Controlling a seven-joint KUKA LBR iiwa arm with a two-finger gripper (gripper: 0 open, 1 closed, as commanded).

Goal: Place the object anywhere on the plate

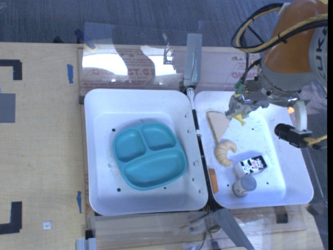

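Nearest me, along the front edge, the wooden bench carries both bins side by side. Left bin: white, shallow, holding the plate, which is teal blue, rounded at the corners, divided into two small compartments at the back and one long compartment at the front, and sits slightly turned near the bin's middle. None of its compartments has anything in it. Right bin: all the loose items lie here, in its left half, well apart from the plate and across the rims where the two bins meet. Against the left wall is a short orange stick. Beside it, toward the back, lies a flat tan wedge with its point toward the front; just below it is a pale golden croissant, curved, close to the wedge tip. To the right of the croissant is a small block with a black-and-white pattern, and in front of that a small round grey and beige piece. Arm: it enters from the upper right, orange band uppermost, black and yellow cables looped over it, wrist angled down and left. Gripper: over the back of the right bin, just right of the wedge's wide end, with a small yellow bit at its lower end. I cannot tell whether it is wide, narrow or holding anything.
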